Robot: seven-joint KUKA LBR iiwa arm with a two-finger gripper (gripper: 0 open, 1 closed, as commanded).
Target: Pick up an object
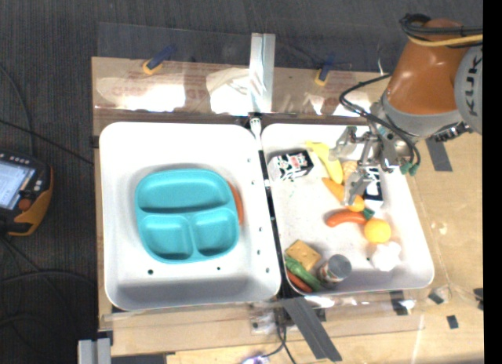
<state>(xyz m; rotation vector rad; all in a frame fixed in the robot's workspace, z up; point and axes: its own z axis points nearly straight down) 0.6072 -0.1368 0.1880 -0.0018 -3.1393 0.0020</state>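
The right bin (pixel 408 198) holds several small items. My gripper (pixel 351 168) hangs over its upper middle with its fingers spread open, and nothing is held between them. Beneath and just left of it lie a yellow banana (pixel 326 160) and an orange wedge (pixel 335 190). A black-and-white carton (pixel 291 165) sits further left. Below the gripper lie a red-orange pepper (pixel 346 217), an orange fruit (pixel 377 231) and a white lump (pixel 385 256). A small dark-and-white item is partly hidden under the gripper.
A brown block (pixel 304 253), a metal can (pixel 337 267) and a green item (pixel 303 274) crowd the right bin's front-left corner. The left bin (pixel 118 166) holds a teal divided plate (pixel 188 213) with an orange item (pixel 238 204) at its right edge.
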